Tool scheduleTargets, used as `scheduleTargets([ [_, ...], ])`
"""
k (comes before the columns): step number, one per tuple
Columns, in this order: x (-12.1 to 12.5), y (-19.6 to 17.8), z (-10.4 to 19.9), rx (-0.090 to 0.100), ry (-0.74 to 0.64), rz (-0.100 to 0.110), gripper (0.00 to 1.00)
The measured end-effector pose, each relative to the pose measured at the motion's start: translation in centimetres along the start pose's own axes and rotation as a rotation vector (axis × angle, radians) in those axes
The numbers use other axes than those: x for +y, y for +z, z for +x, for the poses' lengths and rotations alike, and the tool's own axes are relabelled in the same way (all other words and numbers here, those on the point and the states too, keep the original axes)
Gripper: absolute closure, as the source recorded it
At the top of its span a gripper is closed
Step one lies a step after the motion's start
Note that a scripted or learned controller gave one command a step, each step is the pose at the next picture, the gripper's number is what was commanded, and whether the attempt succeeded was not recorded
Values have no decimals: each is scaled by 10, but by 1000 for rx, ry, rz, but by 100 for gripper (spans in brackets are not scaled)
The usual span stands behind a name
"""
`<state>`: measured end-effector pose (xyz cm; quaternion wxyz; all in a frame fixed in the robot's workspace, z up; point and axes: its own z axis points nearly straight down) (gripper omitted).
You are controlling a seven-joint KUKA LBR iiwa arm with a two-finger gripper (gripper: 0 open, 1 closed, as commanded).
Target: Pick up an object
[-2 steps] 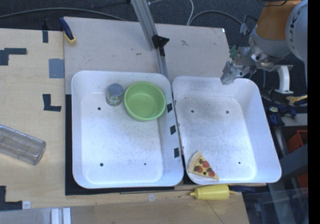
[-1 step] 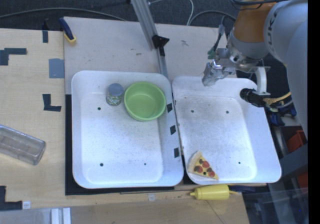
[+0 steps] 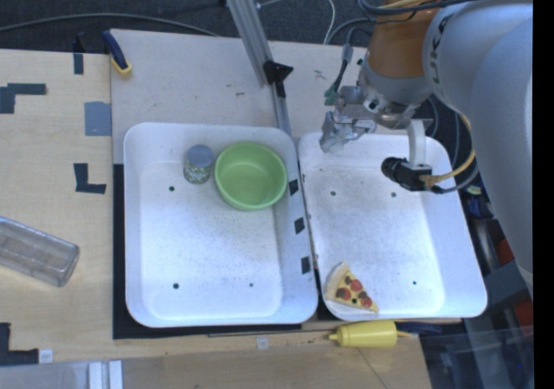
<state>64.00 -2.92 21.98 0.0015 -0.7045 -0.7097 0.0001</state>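
Pizza slice (image 3: 350,288) in right bin (image 3: 433,231), green bowl (image 3: 251,175), small can (image 3: 198,164) in left bin (image 3: 208,266)

Green bowl (image 3: 251,174) and small can (image 3: 198,164) in left bin (image 3: 208,292); pizza slice (image 3: 350,288) in right bin (image 3: 433,249).

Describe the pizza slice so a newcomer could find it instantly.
Start at the right-hand white bin. Go to its near left corner, where the pizza slice lies flat. It is a small yellow triangle with red spots, unlike the plain yellow bottle outside the rim.
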Motion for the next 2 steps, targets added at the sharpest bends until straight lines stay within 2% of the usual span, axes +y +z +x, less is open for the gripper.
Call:
scheduleTargets([
  [2,9,4,119,-1,4,-1,100],
])
